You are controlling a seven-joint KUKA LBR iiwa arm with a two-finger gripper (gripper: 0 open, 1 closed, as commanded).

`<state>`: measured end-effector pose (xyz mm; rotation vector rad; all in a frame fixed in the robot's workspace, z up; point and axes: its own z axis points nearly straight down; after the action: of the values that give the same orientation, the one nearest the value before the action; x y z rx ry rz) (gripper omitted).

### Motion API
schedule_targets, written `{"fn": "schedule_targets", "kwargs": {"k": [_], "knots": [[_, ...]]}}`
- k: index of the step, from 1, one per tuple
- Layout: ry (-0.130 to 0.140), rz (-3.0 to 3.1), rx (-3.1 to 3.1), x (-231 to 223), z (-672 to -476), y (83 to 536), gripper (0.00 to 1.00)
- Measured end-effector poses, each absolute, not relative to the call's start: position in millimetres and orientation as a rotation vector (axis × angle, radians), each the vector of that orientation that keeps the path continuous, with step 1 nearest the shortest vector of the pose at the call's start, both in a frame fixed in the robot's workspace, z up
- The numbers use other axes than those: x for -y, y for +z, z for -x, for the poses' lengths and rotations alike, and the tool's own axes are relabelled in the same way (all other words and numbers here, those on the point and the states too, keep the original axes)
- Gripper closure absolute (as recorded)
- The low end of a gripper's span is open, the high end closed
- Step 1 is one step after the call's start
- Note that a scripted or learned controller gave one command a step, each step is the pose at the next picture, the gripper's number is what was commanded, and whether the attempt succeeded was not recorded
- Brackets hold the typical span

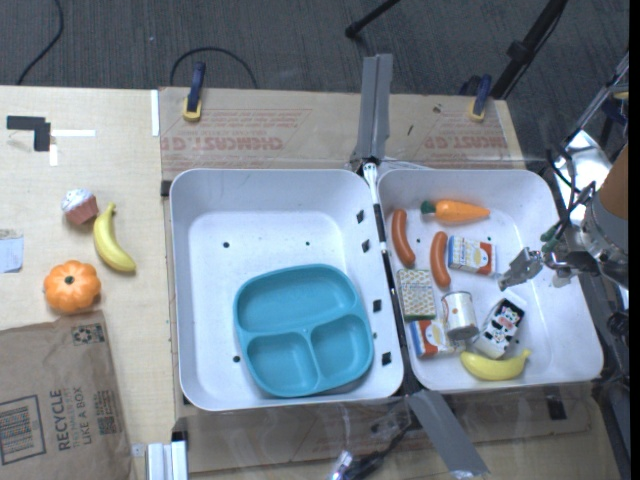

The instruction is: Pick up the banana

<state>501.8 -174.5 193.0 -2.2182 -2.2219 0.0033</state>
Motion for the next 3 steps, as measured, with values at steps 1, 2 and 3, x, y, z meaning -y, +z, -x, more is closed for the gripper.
{"fn": "schedule_targets", "kwargs": {"k": [1,2,3], "knots": [[0.001,1.916,2.49,134.0,-478.4,258.3,0.0],[0.002,1.789,2.581,49.9,-478.3,246.5,0.0],[0.003,1.999,2.425,136.1,-486.1,288.4,0.0]]}}
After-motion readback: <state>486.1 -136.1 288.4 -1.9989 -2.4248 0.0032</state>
